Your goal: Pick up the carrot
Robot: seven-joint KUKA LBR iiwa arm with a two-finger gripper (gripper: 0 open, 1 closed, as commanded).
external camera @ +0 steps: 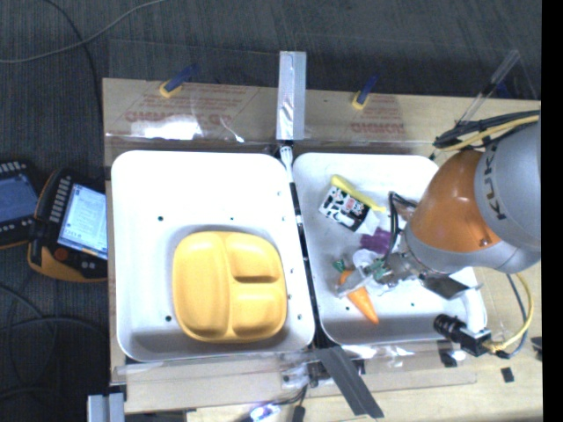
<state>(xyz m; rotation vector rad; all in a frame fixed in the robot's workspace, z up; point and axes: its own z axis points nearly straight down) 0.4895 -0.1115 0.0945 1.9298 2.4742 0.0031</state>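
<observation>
Carrot (pixel 362 303) lies in the right bin (pixel 413 328), near its front edge, orange tip pointing toward the front. Just above it hangs the pincer (pixel 378 266); whether it is apart or together cannot be told. Small clutter lies around it, with a black-and-white box (pixel 343 207) toward the bin's back edge. The left bin (pixel 141 183) holds a yellow divided tray (pixel 230 284).

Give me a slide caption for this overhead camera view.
Grey-and-orange arm over right white bin, near small orange carrot.
</observation>
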